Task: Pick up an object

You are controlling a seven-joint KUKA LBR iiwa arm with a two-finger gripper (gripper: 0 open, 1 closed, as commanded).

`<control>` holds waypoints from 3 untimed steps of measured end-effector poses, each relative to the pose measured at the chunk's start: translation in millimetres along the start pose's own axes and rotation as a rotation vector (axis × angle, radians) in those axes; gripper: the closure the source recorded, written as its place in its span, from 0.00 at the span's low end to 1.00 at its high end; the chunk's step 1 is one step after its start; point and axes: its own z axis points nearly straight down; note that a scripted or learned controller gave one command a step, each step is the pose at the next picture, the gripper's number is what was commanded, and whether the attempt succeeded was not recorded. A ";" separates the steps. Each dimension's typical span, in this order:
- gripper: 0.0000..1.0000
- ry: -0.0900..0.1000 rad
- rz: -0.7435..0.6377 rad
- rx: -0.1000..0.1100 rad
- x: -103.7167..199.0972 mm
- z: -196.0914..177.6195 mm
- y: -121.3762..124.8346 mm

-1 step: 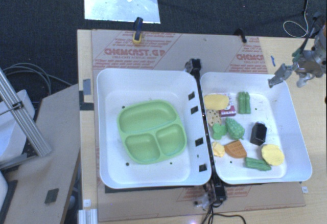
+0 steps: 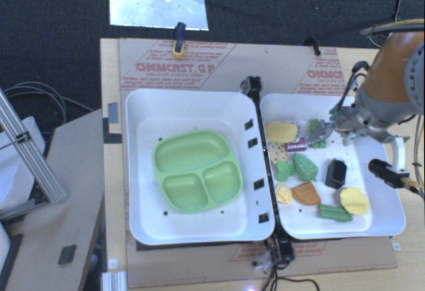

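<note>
No pick had been made: the gripper (image 2: 323, 131) was poised low over the right bin (image 2: 392, 216), jaw state not discernible, while the toys (image 2: 307, 167) lay there unlifted.

The right-hand bin (image 2: 385, 223) carries a loose scatter of small toy pieces: a yellow lump (image 2: 281, 131) near its upper left, a bumpy green piece (image 2: 305, 167) with a smaller green one (image 2: 285, 169) just beside it at the middle, and a black block (image 2: 336, 173) lying to their right. Along the near side lie an orange wedge (image 2: 307, 194), a long green piece (image 2: 335, 213) and a round yellow piece (image 2: 354, 200), close together.
</note>
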 end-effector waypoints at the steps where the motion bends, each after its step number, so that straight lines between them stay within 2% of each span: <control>1: 0.00 -0.010 0.003 -0.022 1.1 29.4 -42.9; 2: 0.00 -0.003 0.000 -0.012 71.2 25.4 -65.3; 3: 0.00 -0.007 0.002 -0.023 55.9 -82.2 -20.6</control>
